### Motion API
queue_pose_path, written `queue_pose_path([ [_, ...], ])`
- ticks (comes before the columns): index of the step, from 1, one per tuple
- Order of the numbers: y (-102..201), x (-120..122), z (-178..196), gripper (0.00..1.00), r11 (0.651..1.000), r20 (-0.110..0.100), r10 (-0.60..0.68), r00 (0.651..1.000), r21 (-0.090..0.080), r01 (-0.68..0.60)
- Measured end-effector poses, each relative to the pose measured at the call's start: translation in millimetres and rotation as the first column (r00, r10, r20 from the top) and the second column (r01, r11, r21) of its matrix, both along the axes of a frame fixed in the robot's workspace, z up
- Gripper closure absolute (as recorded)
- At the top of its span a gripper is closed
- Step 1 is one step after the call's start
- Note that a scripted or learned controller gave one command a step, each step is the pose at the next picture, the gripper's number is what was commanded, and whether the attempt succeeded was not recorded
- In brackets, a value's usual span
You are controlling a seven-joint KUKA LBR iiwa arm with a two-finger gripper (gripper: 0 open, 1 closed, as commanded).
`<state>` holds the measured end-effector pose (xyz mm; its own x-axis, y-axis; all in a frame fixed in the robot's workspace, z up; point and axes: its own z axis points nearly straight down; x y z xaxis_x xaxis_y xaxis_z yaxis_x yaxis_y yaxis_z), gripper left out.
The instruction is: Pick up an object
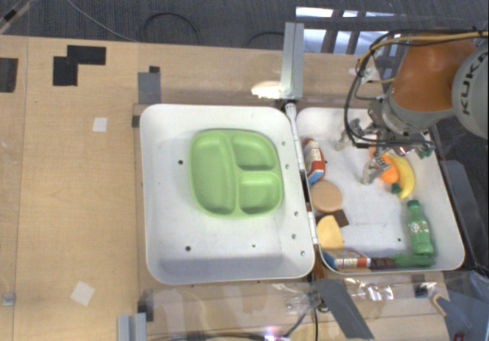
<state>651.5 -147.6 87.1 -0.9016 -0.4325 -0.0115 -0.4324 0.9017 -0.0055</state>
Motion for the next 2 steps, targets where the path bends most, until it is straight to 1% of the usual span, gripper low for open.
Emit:
queue_pose_path([
  [2, -15.2, -10.3, 0.1, 0.00, 1.000, 0.000, 0.019, 1.000, 0.001, -0.019],
])
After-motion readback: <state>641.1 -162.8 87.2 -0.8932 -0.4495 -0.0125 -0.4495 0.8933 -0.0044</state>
